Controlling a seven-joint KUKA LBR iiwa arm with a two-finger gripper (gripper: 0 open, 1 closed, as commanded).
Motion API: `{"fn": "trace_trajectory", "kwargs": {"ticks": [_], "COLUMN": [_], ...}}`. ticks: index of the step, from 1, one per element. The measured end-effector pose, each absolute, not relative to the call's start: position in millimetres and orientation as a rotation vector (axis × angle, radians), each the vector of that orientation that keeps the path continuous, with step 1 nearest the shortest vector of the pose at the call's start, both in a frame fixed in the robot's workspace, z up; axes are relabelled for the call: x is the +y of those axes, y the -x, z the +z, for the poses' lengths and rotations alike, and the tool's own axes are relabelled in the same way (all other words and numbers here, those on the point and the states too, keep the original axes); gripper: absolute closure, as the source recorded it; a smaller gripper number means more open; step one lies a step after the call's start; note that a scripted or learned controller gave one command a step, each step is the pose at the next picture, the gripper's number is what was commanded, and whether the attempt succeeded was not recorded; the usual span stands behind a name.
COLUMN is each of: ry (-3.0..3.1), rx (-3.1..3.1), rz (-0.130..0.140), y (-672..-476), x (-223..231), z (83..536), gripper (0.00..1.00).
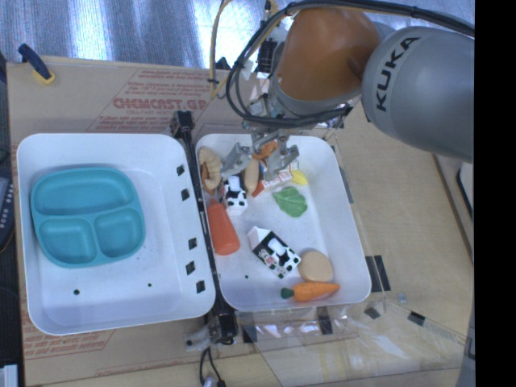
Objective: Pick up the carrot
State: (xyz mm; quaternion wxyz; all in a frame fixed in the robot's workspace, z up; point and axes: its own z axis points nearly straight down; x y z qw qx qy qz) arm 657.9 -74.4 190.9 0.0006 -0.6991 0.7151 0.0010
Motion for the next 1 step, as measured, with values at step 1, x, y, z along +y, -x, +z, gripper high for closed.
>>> {"fn": "trace_trajectory", "kwargs": {"ticks": [1], "ry": [2.091], "rx": [2.344], "rz": [0.001], "y": [-657.8], "x": [-115.2], "z": [183.9], "gripper": [0.00]}}
